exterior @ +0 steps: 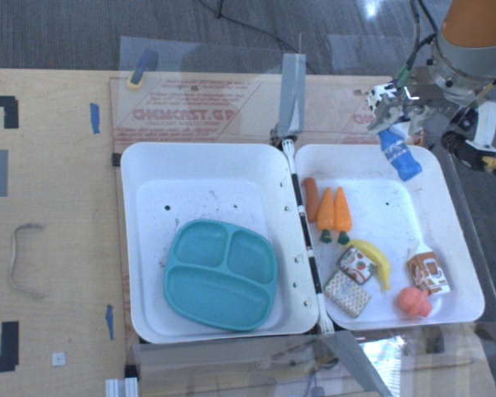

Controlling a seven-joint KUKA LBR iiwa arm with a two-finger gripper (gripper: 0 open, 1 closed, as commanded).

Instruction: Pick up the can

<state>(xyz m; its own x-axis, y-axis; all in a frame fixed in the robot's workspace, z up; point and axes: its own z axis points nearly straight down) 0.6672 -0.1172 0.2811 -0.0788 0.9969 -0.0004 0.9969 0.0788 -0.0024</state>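
A blue can with a pale band near its top hangs tilted over the far right corner of the right bin, lifted off the bin floor. My gripper is at its upper end, fingers shut on the can's top. The grey arm with its orange band comes in from the upper right.
The right bin holds a sausage, two carrots, a banana, a strawberry-print box, a patterned packet, a small carton and a pink lump. A teal divided plate lies in the left bin.
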